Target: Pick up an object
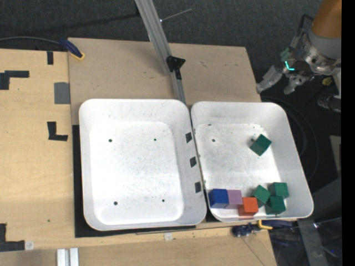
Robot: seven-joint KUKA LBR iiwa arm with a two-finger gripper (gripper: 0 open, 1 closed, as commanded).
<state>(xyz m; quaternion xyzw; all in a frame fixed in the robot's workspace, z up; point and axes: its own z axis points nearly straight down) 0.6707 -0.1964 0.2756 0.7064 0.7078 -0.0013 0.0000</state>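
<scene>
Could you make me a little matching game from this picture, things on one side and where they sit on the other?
Things:
1. blue block
2. lone green block
3. gripper
4. orange block

Places:
A. outside the bins, past the right bin's far right corner
B. by itself in the right bin's upper part
C. right bin's near edge, next to the divider
D. right bin's near edge, just right of the purple block

Pairs: 1-C, 2-B, 3-A, 4-D

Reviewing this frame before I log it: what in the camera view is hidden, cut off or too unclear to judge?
- Arm: cut off by the top and right edges.
- Gripper: small and dim against the dark floor beyond the right bin; finger state unreadable.
- Block cluster at the bin's near corner: green blocks overlap, so the exact count is uncertain.
- Orange block: partly hides a green one.
</scene>
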